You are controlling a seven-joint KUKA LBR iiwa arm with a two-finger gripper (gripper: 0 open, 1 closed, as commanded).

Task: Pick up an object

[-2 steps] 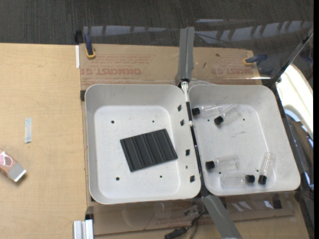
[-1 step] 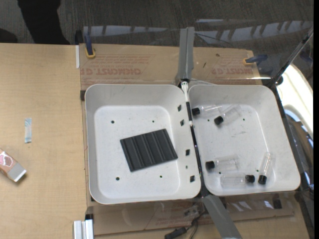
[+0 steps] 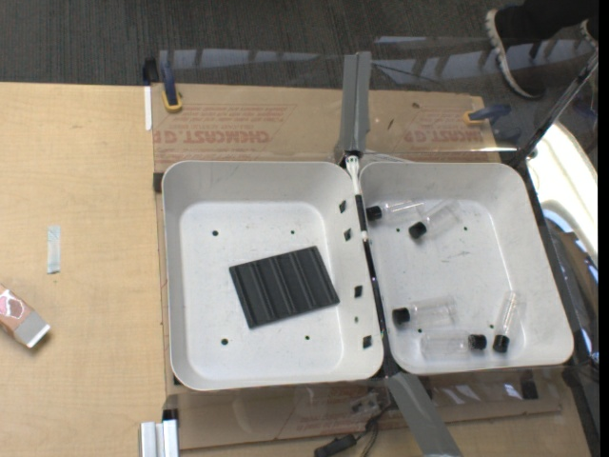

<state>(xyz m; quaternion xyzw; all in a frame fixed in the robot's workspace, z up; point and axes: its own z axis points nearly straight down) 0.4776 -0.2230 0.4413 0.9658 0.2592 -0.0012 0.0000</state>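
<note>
Gripper: whether it stands wide, narrow or closed on anything cannot be told from the camera view. No object can be seen lifted clear of the bins, so no grasp can be confirmed.

Right bin (image 3: 529, 208), the one on the side the arm reaches in from: five clear vials with black caps, all lying on their sides on the bin floor.
- One vial (image 3: 395, 208) near the upper left corner, with a second vial (image 3: 436, 222) just beside it.
- A third vial (image 3: 428, 310) low on the left of the floor.
- A fourth vial (image 3: 449, 346) against the near wall, with a slimmer tube (image 3: 507, 320) next to it, their caps close together.

The clear bodies are faint against the white plastic. The caps are the surest marks of where each one lies.

Left bin (image 3: 176, 255): one dark ribbed panel (image 3: 284, 287), flat on the floor near the centre, turned at a slight angle to the walls and apart from all of them.

Bench beyond the bins: a small grey strip (image 3: 53, 249) and a block with a red-and-white end (image 3: 19, 317) lie on the wooden top, well to the left and outside either bin.

Progress — judged from how things lie: the pick is not yet done. Everything rests on a surface, and the approach, the closing on an object and the lift all appear to remain. The vials in the right bin seem the likelier candidates. The panel lies flat and offers little edge, so in my judgement it would be harder to take.
</note>
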